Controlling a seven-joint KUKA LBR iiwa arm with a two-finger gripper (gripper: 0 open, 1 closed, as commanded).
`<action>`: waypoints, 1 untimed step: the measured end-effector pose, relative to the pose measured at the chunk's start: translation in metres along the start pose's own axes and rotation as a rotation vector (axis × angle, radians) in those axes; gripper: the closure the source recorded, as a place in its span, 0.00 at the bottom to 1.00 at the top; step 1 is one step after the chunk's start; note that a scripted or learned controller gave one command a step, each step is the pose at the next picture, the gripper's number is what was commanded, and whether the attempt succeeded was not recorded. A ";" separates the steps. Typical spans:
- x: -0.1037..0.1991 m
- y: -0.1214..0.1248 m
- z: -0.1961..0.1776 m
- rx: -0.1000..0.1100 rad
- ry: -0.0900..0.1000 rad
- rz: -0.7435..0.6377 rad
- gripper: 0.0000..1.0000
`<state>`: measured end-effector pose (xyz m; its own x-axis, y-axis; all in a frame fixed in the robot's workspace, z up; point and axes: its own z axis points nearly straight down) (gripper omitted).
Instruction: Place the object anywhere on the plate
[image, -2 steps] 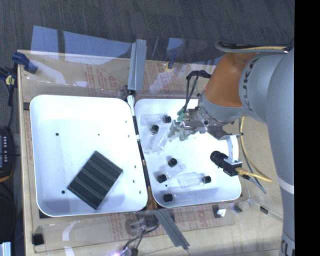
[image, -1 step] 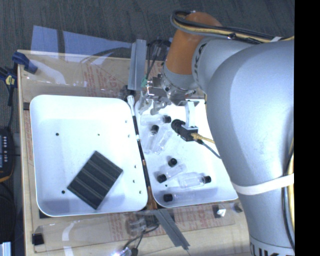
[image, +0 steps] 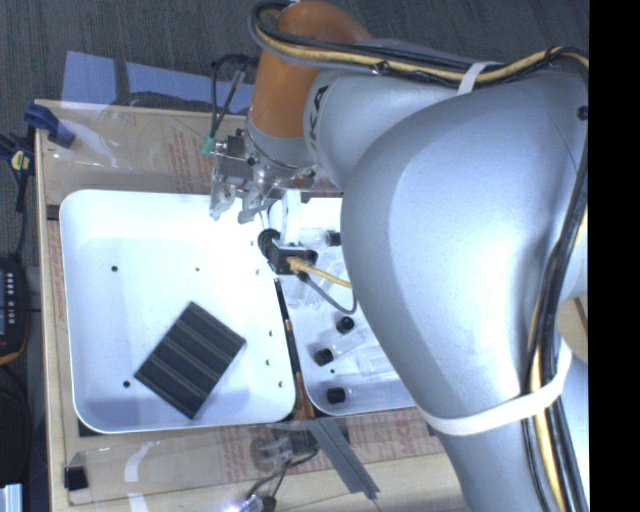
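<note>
The dark ribbed rectangular plate (image: 190, 358) lies flat and askew in the left bin (image: 100, 230), toward its near end. The end effector (image: 236, 205) hovers over that bin's far right edge, well apart from the plate — its fingers look slightly parted with nothing between them. The plate looks thin, stiff and light — an edge grip would probably suit it best.
</note>
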<state>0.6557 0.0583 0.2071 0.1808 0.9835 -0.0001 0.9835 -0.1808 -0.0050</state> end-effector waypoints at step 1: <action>0.069 -0.013 0.116 0.000 -0.001 0.162 1.00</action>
<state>0.6551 0.1281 0.0908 0.3375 0.9413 -0.0017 0.9413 -0.3375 -0.0053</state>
